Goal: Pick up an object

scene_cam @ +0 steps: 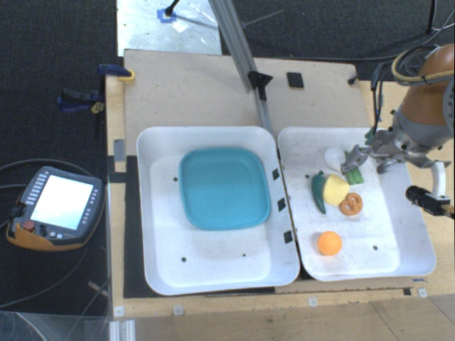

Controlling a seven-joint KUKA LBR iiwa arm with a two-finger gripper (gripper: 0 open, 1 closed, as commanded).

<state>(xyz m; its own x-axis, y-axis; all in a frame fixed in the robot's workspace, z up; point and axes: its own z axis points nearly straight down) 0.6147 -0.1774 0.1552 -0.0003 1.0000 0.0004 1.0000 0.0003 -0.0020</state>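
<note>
Hand [353, 163] low in right bin [398, 261], just above the green block [355, 177]; yellow fruit [335, 189] beside it. Can't tell hand's opening or hold.

Two white bins: left bin [153, 190] and right bin [405, 251]. One teal plate [224, 188] in the left. In the right: one orange ball [329, 244], one pretzel [351, 204], one yellow piece [335, 189], one dark green piece [318, 192], one white piece [333, 155], one light green piece [355, 177].
</note>
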